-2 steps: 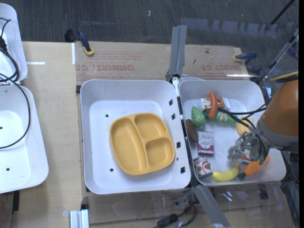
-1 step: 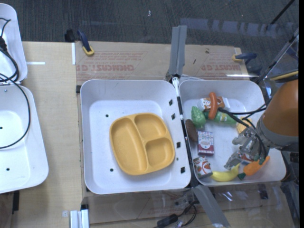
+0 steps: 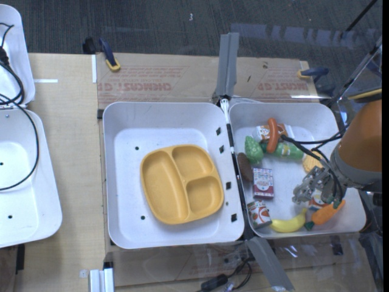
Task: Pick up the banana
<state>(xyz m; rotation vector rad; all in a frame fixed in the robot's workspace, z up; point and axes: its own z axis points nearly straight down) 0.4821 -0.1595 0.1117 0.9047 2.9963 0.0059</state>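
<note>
The yellow banana (image 3: 288,224) lies along the near edge of the right bin (image 3: 285,113). An orange carrot (image 3: 325,214) rests just to its right. My gripper (image 3: 311,190) hovers low over the bin's right side, a little above and to the right of the banana, with its metal fingers pointing down-left. Nothing shows between the fingers. The arm's orange band (image 3: 368,143) rises to the right.
The right bin also holds a red-and-white carton (image 3: 263,183), a small can (image 3: 258,213), a green vegetable (image 3: 254,148), a hot dog (image 3: 273,135) and a brown item (image 3: 245,166). In the left bin (image 3: 121,163) sits a yellow divided plate (image 3: 181,183).
</note>
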